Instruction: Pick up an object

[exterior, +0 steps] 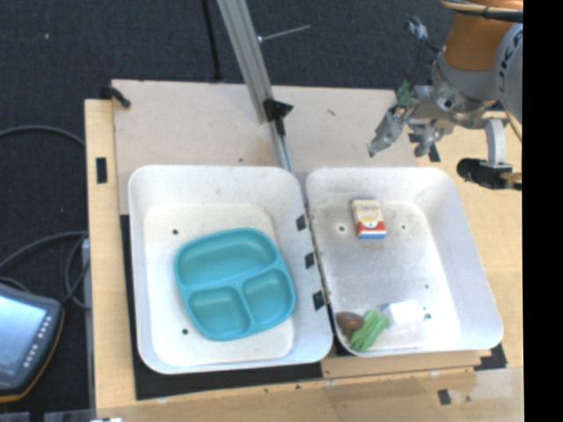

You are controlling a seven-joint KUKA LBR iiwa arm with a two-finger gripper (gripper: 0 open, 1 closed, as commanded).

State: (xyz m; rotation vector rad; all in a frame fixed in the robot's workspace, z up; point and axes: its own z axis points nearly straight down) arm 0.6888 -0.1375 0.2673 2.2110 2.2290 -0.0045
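A small box with a cream top and a red and blue lower face lies near the back of the right bin. At that bin's front sit a brown rounded object, a green pod-shaped object and a small white block, close together. A teal three-compartment plate lies in the left bin. My gripper hangs above the bench behind the right bin's back rim, open, with nothing between its fingers.
A slanted aluminium post rises from the bench behind the seam between the bins. Tan bench board stretches behind the bins. A handheld pendant lies at the far left, off the bench.
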